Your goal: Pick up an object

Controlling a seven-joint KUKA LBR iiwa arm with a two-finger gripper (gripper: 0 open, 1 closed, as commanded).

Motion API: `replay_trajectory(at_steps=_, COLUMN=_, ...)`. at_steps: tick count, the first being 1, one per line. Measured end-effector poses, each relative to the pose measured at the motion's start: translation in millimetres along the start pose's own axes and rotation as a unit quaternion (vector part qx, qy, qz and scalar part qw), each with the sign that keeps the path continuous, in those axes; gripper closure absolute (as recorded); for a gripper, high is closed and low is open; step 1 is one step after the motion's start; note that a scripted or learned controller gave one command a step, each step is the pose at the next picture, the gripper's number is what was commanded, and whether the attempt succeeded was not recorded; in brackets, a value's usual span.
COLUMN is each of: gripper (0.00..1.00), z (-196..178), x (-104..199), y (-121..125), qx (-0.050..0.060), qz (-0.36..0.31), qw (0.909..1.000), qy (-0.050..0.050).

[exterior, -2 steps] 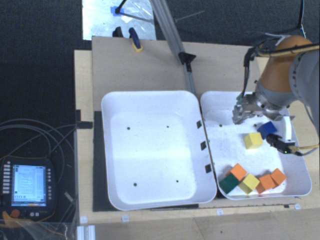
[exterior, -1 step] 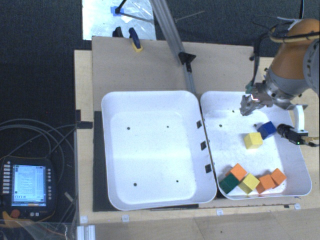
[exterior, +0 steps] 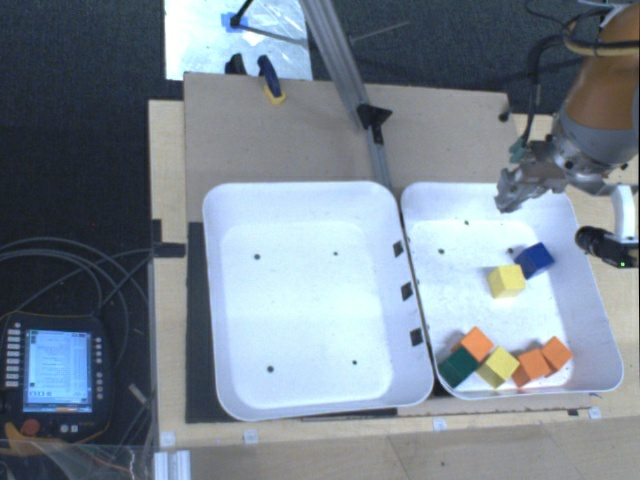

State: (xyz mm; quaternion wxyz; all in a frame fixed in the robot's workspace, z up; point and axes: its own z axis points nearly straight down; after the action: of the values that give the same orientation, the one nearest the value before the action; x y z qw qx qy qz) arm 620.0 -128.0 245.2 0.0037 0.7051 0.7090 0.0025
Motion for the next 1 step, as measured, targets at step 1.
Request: replay_trajectory(at_steps=1, gripper=1.00, z=-14.3, x=-0.1, y=1.3, qx=0.002, qz=0.000, qw=1.0000, qy=0.000)
